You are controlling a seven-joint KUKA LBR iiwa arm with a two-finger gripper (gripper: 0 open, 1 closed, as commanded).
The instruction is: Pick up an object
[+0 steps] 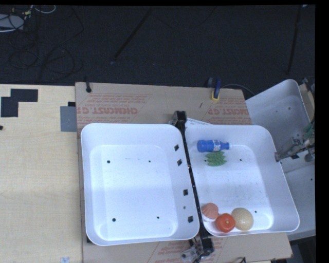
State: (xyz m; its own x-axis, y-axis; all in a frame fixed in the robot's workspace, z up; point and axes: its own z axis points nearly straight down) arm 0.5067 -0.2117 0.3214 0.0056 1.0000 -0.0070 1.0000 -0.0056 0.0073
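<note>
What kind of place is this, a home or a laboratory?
Probably a robotics lab. Two white bins, the left bin and the right bin, sit on cardboard on a workbench, the right one holding small test objects such as a blue bottle. Loose cables lie on the dark floor.

cardboard sheet (154, 105) under two bins (92, 134)

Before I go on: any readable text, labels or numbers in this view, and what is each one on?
"CHEMCRZT. G.P": red print, upside down, on the brown cardboard sheet behind the bins; the reading is uncertain.
A second red print on the same sheet's right part ends in "G.P"; the rest is blurred.
Red print on the sheet's front edge: too blurred to read.
Blue plastic bottle: label too small to read.
</note>
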